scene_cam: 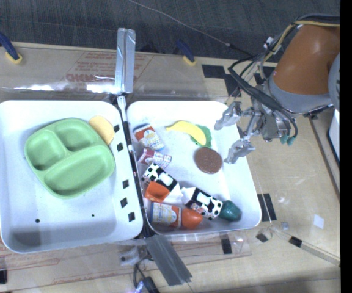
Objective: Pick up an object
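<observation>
Tool (236, 133) with fingers spread and nothing between them, poised over the right bin (249, 191) at its arm-side edge. Nearest candidate, the brown disc (208, 160), lies just beside the lower finger, toward the bin's middle; the banana (191, 130) lies beyond it.

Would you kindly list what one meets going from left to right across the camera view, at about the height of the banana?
Green three-compartment plastic plate → small yellow rounded piece beside the plate → yellow toy banana → brown round disc → the arm's open pincer, hovering at the right bin's right wall.
</observation>
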Robot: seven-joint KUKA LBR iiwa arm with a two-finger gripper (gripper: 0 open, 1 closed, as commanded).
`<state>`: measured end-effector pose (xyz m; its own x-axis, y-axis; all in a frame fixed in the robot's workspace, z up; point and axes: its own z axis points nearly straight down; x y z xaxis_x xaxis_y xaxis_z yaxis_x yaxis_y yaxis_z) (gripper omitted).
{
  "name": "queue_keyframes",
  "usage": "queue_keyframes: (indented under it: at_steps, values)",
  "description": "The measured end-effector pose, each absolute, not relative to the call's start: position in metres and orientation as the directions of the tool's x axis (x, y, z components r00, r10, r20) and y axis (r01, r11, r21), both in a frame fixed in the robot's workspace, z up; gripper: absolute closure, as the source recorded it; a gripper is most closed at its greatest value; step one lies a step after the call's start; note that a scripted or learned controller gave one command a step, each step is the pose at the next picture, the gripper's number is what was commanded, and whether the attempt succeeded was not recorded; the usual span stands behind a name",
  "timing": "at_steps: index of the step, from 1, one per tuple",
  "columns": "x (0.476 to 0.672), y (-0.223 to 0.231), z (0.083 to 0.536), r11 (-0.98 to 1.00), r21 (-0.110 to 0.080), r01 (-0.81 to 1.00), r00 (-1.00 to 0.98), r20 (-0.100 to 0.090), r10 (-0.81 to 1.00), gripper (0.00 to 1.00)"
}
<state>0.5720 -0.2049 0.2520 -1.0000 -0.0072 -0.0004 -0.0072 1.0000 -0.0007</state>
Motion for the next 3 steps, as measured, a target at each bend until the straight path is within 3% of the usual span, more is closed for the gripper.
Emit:
queue_keyframes:
  at_steps: [1, 2, 3]
  values:
    - [0.539, -0.209, 0.125, 0.998, 0.001, -0.069, -0.998, 0.003, -0.069, 0.00]
    - [0.572, -0.210, 0.094, 0.999, -0.002, -0.034, -0.999, -0.005, -0.034, 0.00]
    - [0.575, -0.208, 0.106, 0.999, -0.004, -0.042, -0.999, -0.009, -0.042, 1.00]
